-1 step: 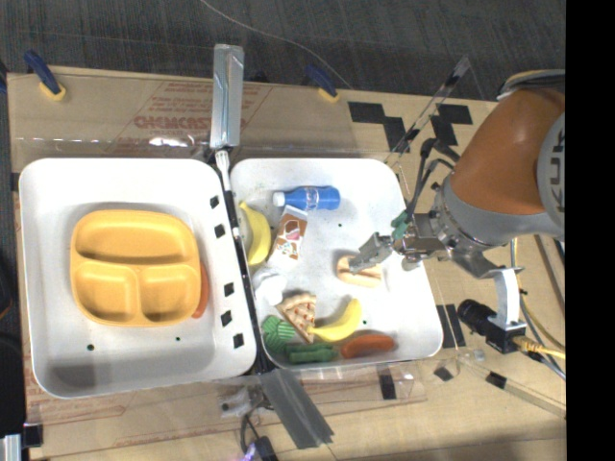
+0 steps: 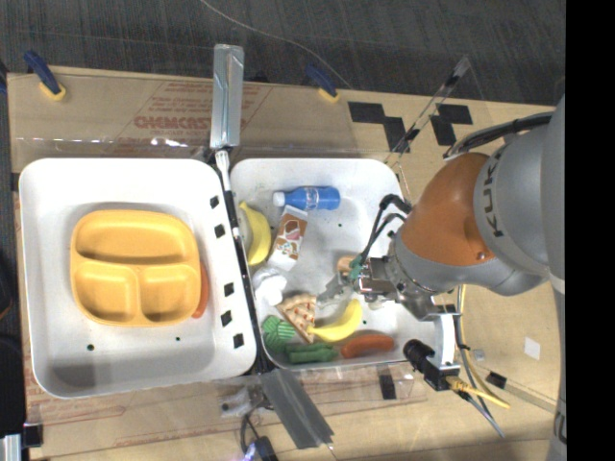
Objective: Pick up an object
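Reaching into the right white plastic bin [image 2: 370,173], the grey two-finger gripper [image 2: 344,289] hovers just above the curved yellow banana [image 2: 338,325] at the bin's 5 o'clock; finger spread: cannot tell. Approach step, judging by pose; next calls for descending and closing.

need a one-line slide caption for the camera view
Arm's gripper hovers above a banana in the cluttered right bin; a yellow tray fills the left bin.
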Robot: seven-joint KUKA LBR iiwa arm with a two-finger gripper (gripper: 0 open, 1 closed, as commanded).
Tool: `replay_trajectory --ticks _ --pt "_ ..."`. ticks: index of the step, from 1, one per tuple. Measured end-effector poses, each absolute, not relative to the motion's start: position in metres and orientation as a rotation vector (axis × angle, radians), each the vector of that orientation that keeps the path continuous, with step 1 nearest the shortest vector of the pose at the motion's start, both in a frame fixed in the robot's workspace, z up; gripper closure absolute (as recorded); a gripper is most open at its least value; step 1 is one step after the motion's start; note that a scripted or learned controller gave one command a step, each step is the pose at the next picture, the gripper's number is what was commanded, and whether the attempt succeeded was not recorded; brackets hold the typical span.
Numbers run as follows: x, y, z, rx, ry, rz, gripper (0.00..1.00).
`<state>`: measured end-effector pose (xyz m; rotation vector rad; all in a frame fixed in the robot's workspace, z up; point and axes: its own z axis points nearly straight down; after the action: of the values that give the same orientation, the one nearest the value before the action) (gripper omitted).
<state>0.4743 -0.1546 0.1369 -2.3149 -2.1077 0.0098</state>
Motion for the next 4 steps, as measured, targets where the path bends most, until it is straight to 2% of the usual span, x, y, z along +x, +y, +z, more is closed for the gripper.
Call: replay_trajectory --ticks 1,2,3,4 --pt "0.476 -0.192 0.122 -2.011 -2.408 0.001 0.00" --pt "0.551 -0.132 0.091 -2.241 -2.198 0.002 0.00" --pt "0.610 -0.154 0.110 -2.194 -2.248 0.000 0.00" --pt "0.654 -0.120 0.123 -2.137 -2.306 0.009 0.00"
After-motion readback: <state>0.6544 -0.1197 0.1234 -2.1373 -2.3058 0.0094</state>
